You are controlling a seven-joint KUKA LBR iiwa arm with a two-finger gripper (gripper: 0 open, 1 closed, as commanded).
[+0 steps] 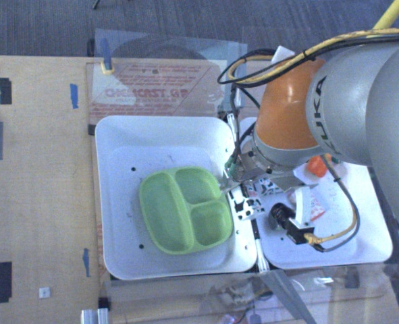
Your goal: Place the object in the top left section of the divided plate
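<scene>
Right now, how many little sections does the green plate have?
3. The green divided plastic plate in the left white bin has one big section on the left and two smaller ones, upper right and lower right.

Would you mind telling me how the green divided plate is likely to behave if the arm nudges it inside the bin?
The green divided plate looks like moulded plastic, so it is probably stiff and light. It lies flat on the smooth floor of the left white bin, so a nudge would likely slide it rather than tip it. Its raised rim may catch the push.
</scene>
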